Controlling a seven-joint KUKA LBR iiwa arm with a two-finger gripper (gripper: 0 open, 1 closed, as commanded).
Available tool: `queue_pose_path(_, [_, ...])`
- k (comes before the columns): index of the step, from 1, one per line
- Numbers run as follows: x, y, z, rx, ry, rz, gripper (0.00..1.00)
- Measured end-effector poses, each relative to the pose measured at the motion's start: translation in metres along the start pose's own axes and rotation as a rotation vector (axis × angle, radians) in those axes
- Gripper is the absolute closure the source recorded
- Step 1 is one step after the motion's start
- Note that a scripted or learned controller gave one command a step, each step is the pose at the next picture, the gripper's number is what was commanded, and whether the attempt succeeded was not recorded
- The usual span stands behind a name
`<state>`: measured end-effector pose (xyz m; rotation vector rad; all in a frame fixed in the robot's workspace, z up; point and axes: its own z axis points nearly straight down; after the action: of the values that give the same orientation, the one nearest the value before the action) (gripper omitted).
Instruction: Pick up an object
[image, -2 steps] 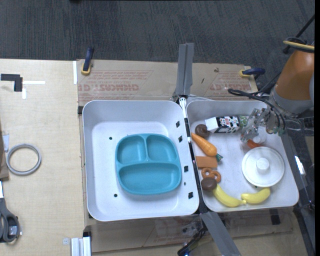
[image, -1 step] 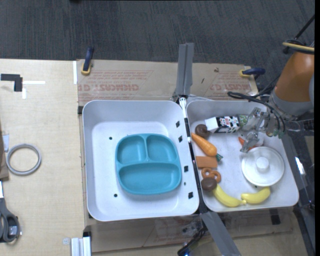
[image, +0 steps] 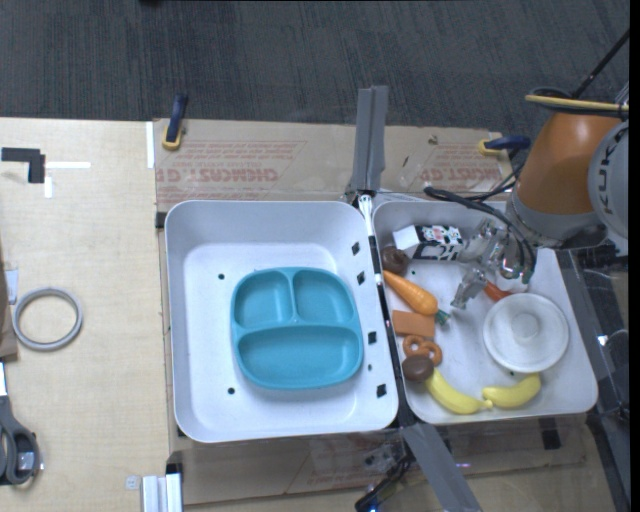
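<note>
Two fingers of our gripper (image: 472, 290) hang slightly parted over the right bin (image: 575, 400), gripping nothing. We see the carrot (image: 411, 292) just left of them, its long axis slanting down toward the right, with the white bowl (image: 526, 331) close on the other side.

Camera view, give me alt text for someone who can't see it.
A grey and orange robot arm reaches into the right bin, its gripper low beside a white bowl, with a carrot and banana nearby. The left bin holds a blue divided plate.
</note>
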<state>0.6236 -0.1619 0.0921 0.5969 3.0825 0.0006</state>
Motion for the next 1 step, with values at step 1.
queue_pose_path(1, [-0.0188, -0.0444, -0.0009, -0.003, 0.0, -0.027, 0.0])
